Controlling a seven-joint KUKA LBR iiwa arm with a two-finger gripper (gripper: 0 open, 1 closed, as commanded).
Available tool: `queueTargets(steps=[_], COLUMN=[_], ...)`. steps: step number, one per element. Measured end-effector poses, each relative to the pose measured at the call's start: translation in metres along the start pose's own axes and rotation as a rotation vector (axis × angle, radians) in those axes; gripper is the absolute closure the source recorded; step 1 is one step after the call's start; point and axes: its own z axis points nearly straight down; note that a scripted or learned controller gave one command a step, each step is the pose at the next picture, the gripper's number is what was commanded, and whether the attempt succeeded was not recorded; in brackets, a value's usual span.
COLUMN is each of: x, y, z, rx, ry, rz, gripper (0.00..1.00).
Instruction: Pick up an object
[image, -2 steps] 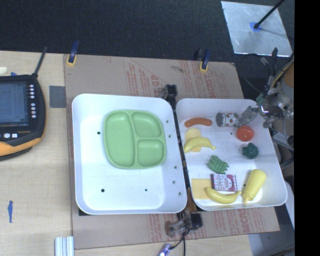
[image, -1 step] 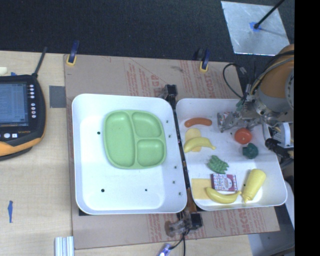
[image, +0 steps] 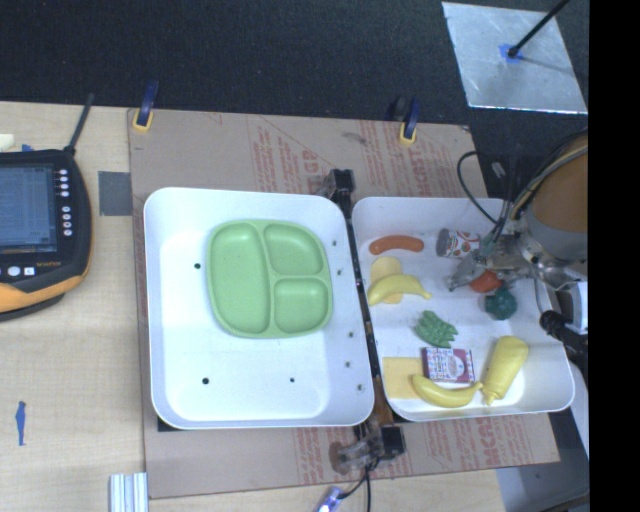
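- Far left of gripper: black-and-orange teach pendant (image: 35, 230) on the surface (image: 90, 380), well apart from both bins.
- Left bin (image: 250, 400), white, shallow; holds green divided plate (image: 268, 277), three compartments, lying flat, well left of gripper.
- Right bin (image: 560, 395), white, touching left bin along the middle seam; gripper inside it, upper right part.
- Sausage (image: 397, 244), orange-red, left of gripper, near bin's top edge.
- Yellow banana (image: 397, 288) lower left of gripper, with a second yellow piece just above it, touching.
- Green leafy toy (image: 436, 328) below-left of gripper, apart from banana.
- Yellow flat block (image: 400, 372) at bin's lower left; another banana (image: 443, 392) beside it along the bottom wall.
- Small red-and-white box (image: 447, 363) just above that banana, touching or nearly so.
- Small white-and-red can (image: 458, 243) just left of gripper, lying tilted.
- Gripper (image: 478, 268) low in right bin, fingers pointing left; open or closed: cannot tell, too blurred.
- Red-orange round item (image: 484, 282) right at gripper tip; held or only touched: cannot tell.
- Dark green round item (image: 500, 303) just below gripper, beside the red one.
- Yellow bottle-shaped toy (image: 503, 367) well below gripper, tilted, near lower right corner.
- Arm (image: 560, 215), grey with orange band, right of gripper.
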Motion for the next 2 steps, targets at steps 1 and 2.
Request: queueTargets(steps=[1,2], x=[-0.001,0.06], y=[0.0,0.065], z=[-0.01,-0.055], rx=[0.001,-0.003], ry=[-0.002,0.002], rz=[-0.002,0.001], gripper=[1.0,1.0])
